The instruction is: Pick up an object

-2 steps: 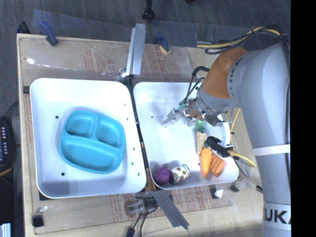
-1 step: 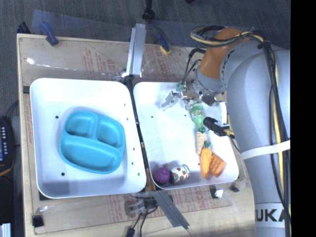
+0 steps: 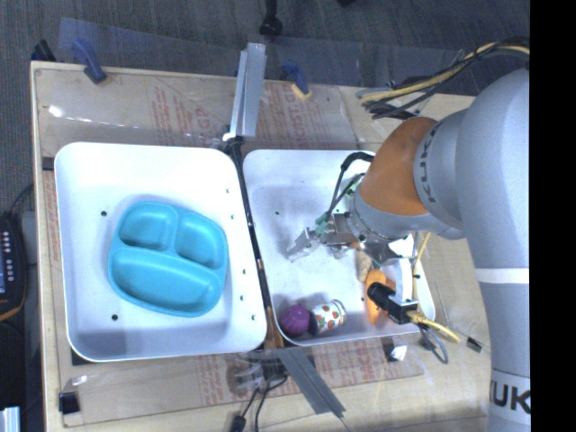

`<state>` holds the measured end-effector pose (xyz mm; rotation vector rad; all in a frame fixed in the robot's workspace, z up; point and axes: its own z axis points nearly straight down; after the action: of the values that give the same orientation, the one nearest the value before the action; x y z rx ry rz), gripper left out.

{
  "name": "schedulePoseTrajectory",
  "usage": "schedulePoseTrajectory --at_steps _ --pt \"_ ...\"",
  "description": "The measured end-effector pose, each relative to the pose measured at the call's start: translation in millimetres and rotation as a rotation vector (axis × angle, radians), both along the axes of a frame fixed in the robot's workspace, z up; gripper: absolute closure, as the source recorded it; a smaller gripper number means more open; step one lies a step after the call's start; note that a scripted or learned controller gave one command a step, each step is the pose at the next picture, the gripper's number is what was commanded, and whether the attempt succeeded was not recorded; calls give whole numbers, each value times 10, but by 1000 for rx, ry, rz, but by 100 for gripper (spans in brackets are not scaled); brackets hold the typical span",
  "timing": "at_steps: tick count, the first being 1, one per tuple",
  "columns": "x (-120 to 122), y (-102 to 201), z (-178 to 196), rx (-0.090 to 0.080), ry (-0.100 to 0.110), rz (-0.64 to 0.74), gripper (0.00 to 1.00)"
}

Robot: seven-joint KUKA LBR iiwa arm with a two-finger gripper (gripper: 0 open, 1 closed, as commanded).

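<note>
Tabletop is tan board w/ clear sheet, dark carpet behind. 2 white bins: left bin has 1 blue divided tray. Right bin: 1 purple ball, 1 patterned cup at near wall, orange item partly hidden by arm. Claw over right bin floor, fingers narrow, nothing between them.

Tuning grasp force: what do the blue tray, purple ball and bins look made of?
Blue tray: likely moulded plastic, smooth, soft sheen on its compartment ridges. Purple ball: probably plastic or rubber, matte with a faint highlight; can't tell which. Bins: white rigid plastic by the look, glossy, rounded moulded rims.
</note>
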<state>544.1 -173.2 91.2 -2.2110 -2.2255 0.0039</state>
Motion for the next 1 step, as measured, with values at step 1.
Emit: schedulePoseTrajectory --at_steps 1 --pt "-662 289 0 0 -1 1 0"
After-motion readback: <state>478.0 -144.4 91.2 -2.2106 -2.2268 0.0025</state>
